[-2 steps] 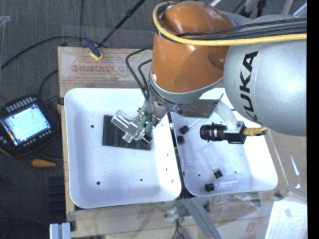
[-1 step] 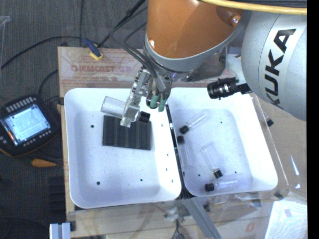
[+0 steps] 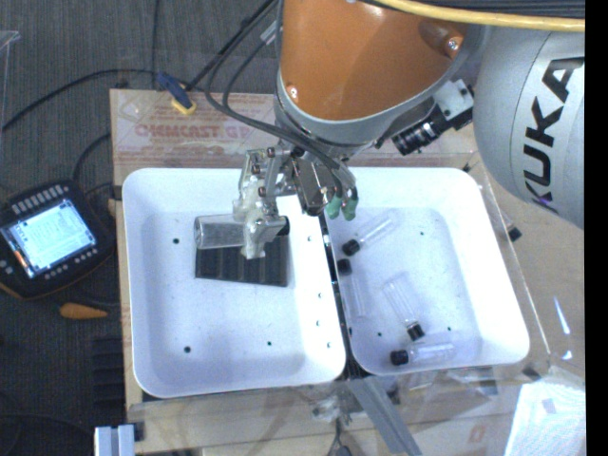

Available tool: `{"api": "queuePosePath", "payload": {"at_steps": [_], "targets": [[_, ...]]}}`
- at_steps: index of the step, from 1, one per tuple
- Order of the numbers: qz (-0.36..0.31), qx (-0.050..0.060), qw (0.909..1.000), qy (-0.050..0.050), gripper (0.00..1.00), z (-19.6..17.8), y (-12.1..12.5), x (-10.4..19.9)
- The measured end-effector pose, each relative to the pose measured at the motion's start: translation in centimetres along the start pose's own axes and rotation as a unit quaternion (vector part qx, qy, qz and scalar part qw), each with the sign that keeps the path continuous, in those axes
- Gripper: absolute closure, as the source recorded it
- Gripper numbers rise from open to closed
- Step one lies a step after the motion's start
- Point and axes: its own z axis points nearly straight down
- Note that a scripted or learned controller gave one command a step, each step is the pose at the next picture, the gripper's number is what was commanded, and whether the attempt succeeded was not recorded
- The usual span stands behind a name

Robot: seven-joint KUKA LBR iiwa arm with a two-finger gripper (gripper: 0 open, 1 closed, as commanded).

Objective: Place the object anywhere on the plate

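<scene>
A black rectangular plate (image 3: 228, 264) lies flat in the left bin (image 3: 161, 331), near its middle. A clear, greyish vial (image 3: 220, 231) lies sideways along the plate's far edge. My gripper (image 3: 256, 238) hangs from the orange-banded wrist and comes down right at the vial's right end, over the plate's upper right part. The gripper's body hides that end of the vial, so contact between them is not readable.
The right bin (image 3: 494, 255) holds several clear vials with black caps (image 3: 397, 297), spread from its left side to its front edge. The ridge between the bins (image 3: 328, 293) runs just right of the plate. A teach pendant (image 3: 47, 236) lies left of the bench.
</scene>
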Motion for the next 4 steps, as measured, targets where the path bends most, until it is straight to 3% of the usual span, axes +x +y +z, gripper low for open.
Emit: {"api": "queuePosePath", "payload": {"at_steps": [1, 2, 3, 4], "targets": [[-0.227, 0.0, 0.9739, 0.0, 1.0, 0.0, -1.3, -0.4], [-0.526, -0.002, 0.8504, 0.0, 1.0, 0.1, 2.3, -1.7], [-0.526, -0.002, 0.8503, 0.0, 0.0, 0.0, 2.3, -1.7], [-0.525, -0.003, 0.8509, -0.002, 1.0, -0.9, 2.4, -1.8]]}}
